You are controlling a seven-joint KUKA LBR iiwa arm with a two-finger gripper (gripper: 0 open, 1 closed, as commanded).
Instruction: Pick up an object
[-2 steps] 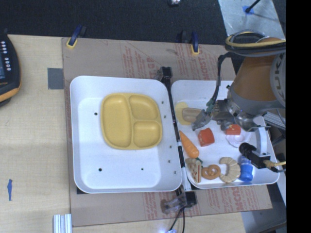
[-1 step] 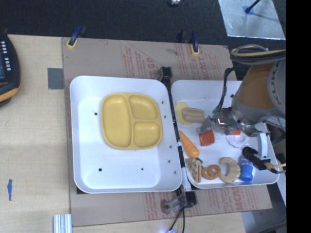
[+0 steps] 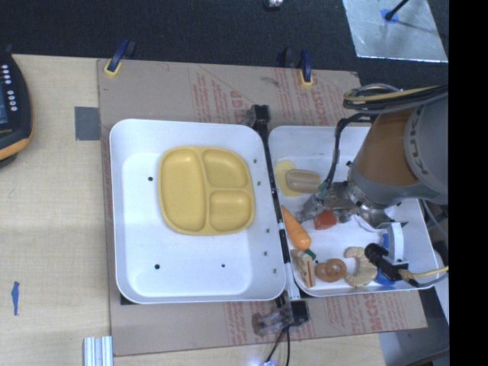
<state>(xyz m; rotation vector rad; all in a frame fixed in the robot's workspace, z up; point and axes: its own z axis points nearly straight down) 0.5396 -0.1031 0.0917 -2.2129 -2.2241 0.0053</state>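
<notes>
While clamps (image 3: 306, 73) grip brown cardboard (image 3: 191, 94) (on wood), dark floor (image 3: 152, 10) lies beyond.

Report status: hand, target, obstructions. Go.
Hand low in the right white bin, at a small red toy piece; grip unconfirmed. Orange toy carrot and beige toy roll crowd close. Yellow divided plate in left bin.

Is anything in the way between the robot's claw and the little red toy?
Nothing visible is. The gripper is down in the right bin with its tip right beside the red toy. The carrot lies to the camera view's left, and the pretzel is nearer the camera, both off to the side.
</notes>
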